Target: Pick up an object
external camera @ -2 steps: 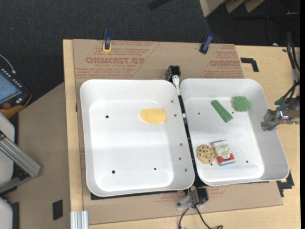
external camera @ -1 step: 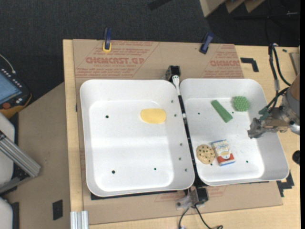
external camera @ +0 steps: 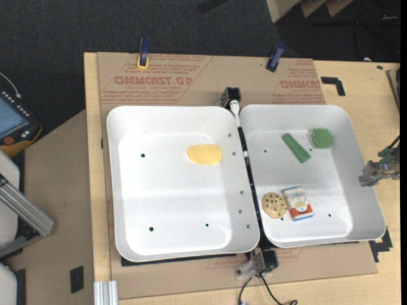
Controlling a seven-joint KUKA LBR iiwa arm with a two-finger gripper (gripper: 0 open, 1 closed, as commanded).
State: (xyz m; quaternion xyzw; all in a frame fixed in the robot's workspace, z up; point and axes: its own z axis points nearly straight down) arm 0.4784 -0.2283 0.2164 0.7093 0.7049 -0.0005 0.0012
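The gripper sits at the 3 o'clock edge of the view, over the outer rim of the right bin. It is small and partly cut off there, so whether it is spread or pressed together cannot be told. Nothing is seen between its tips.

Task status: no object has been lifted; all objects lie on the bin floors. The approach, the grasp and the lift all remain to be done, as judged from the present layout.

Candidate objects in the right bin, working outward from the gripper:
- Green bumpy ball, at about 11 o'clock from the gripper, near the far wall.
- Green block, just beside the ball toward 9 o'clock, lying flat at a slant.
- Small carton, at about 8 o'clock from the gripper, lying on the floor.
- Cookie, touching or nearly touching the carton on its 9 o'clock side.

The left bin holds one yellow oval object, well apart from the gripper.

Obstructions: the carton and cookie crowd each other, which may hinder a clean grasp on either. The ball and block have more free floor around them.
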